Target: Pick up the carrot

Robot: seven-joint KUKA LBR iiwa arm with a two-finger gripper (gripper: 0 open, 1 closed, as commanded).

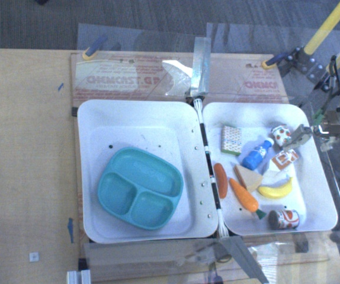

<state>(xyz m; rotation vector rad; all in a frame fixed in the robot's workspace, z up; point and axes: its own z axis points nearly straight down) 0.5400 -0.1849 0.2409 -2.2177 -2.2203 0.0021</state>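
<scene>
Table (22,158) carries two white bins; left bin (93,123) has a teal divided plate (139,187), right bin (318,212) is crowded with small toys. Clear sheet behind the bins reads "CHEMCAST GP" (118,77), printed twice; second copy on the right is partly cut off. Carrot (244,196) lies flat in the right bin, low centre, angled, green stub end toward a red-and-white can (285,219), just right of an orange-red sausage-like piece (220,180), touching or nearly touching a cheese wedge (250,177). Likely light, stiff plastic, smooth, so may slip; best pinched across the thick middle, clear of the wedge. Banana (275,189) near. Can label unreadable. Tool (303,134) at the bin's right edge near a small mushroom-like toy (281,135); spread or pressed together, cannot tell.
</scene>
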